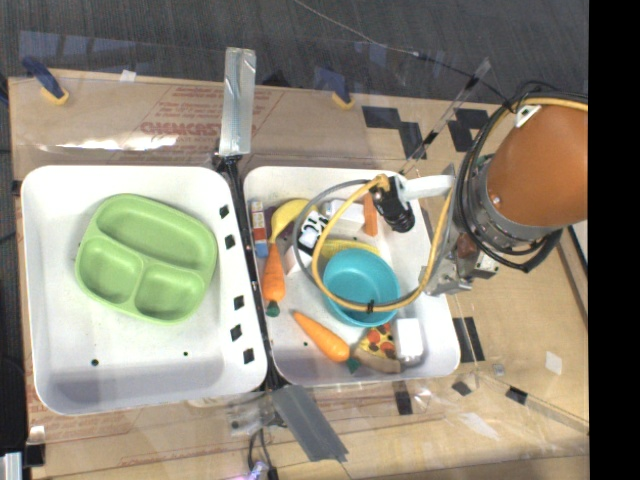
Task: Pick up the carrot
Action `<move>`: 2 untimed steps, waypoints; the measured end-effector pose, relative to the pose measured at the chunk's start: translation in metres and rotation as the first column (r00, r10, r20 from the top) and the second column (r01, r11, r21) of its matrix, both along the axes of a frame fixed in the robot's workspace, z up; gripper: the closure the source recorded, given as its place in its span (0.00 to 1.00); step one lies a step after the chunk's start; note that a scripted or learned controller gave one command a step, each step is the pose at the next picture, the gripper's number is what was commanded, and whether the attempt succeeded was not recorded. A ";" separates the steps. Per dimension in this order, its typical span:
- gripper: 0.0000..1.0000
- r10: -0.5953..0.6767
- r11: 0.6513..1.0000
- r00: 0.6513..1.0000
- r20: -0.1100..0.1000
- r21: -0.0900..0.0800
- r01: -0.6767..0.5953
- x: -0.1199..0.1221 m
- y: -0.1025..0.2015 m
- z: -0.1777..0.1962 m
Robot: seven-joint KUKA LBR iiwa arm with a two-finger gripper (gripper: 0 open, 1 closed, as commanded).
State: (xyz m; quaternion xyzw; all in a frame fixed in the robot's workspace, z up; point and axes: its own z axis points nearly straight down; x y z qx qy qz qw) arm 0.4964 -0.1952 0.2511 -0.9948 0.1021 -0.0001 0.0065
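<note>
- The left bin point(50, 298) holds a green divided plate point(148, 258), lying flat towards the far side.
- The right bin point(300, 361) is crowded, with a blue bowl point(358, 280) near its middle.
- One carrot point(273, 273) lies along that bin's left wall.
- A second carrot point(322, 336) lies slantwise near the front, just beside the bowl.
- A white block point(408, 338) sits at the front right.
- The arm point(535, 168) leans in from the right, with the gripper point(452, 273) over the right bin's right wall.
</note>
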 end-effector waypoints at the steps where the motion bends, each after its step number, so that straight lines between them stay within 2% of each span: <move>1: 1.00 -0.080 0.997 0.997 -0.002 -0.002 0.080 0.019 0.031 0.021; 2: 1.00 0.005 1.000 1.000 0.009 -0.001 -0.005 0.030 -0.010 0.049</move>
